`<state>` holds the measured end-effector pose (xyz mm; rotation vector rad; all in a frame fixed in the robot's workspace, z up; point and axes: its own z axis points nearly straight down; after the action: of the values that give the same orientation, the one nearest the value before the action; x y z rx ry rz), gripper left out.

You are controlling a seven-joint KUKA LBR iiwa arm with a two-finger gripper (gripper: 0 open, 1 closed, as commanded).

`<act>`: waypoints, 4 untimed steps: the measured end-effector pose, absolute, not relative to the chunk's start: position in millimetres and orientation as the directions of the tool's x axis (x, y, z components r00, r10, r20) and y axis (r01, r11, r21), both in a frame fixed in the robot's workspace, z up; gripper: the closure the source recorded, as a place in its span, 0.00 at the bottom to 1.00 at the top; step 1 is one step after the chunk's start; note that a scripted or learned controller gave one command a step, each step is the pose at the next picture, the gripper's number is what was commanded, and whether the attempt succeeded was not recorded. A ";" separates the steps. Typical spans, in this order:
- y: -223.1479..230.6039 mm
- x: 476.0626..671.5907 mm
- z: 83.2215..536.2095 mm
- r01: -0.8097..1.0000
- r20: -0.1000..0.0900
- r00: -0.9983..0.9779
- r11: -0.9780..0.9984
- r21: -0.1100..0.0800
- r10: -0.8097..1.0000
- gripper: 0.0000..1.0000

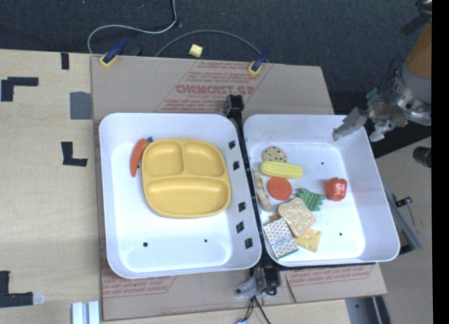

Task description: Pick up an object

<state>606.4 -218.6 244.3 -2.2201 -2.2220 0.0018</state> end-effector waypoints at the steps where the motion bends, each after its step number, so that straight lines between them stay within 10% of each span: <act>1: -223.4 592.8 77.4 1.000 -0.003 0.000 0.000 0.000 1.000 0.00; 2: -179.2 547.6 86.9 1.000 -0.003 -0.001 0.001 0.005 1.000 0.00; 3: -180.0 549.3 96.6 1.000 -0.002 -0.001 0.001 0.005 1.000 1.00; 4: -179.9 549.1 96.0 1.000 -0.002 -0.001 0.001 0.004 1.000 0.00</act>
<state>549.1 -179.9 96.0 -2.2239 -2.2257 -0.0024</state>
